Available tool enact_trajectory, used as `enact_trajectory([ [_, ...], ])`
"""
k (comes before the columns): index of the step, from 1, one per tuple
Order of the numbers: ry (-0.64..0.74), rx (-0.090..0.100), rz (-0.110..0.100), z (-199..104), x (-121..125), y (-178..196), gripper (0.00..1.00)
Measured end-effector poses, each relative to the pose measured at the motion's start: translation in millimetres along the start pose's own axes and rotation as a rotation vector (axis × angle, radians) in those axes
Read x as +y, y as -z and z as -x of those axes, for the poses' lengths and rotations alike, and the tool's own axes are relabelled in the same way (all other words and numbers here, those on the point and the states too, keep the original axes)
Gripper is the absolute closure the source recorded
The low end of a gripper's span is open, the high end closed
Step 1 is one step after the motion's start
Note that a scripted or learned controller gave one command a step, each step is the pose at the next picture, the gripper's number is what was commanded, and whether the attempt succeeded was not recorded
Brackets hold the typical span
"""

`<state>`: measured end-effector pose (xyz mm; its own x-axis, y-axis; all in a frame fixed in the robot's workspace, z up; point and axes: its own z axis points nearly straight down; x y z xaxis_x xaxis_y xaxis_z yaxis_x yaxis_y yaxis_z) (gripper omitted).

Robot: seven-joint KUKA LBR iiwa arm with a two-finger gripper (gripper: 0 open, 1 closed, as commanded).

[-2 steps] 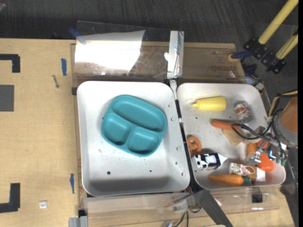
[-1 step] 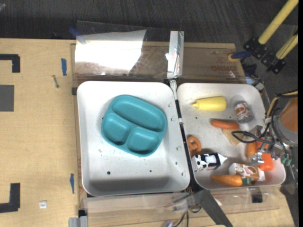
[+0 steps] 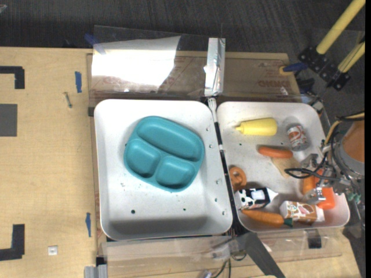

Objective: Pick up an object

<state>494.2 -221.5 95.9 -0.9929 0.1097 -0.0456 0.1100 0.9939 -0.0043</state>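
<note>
The gripper (image 3: pixel 316 185) hung low over the right bin's (image 3: pixel 272 112) near right corner, apparently just above an orange piece (image 3: pixel 327 200) beside a carton (image 3: pixel 302 211). Cables hid its tip, so whether it was open or closed could not be told. The arm (image 3: pixel 353 146) reached in from the right, wrist pointing down. A clean pick would need a straight descent centred on one item, clear of the bin wall and the carton. The bottle (image 3: pixel 257 126) and can (image 3: pixel 296 135) lay well apart.
</note>
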Motion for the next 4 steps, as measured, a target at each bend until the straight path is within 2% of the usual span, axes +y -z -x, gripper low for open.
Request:
enact_trajectory([
  [2,0.326,-0.007,-0.004,3.3,-0.3,1.1,0.00],
  [3,0.535,0.034,0.023,25.2,8.9,-8.7,0.00],
  [4,0.464,0.031,0.019,4.4,5.3,-7.5,0.00],
])
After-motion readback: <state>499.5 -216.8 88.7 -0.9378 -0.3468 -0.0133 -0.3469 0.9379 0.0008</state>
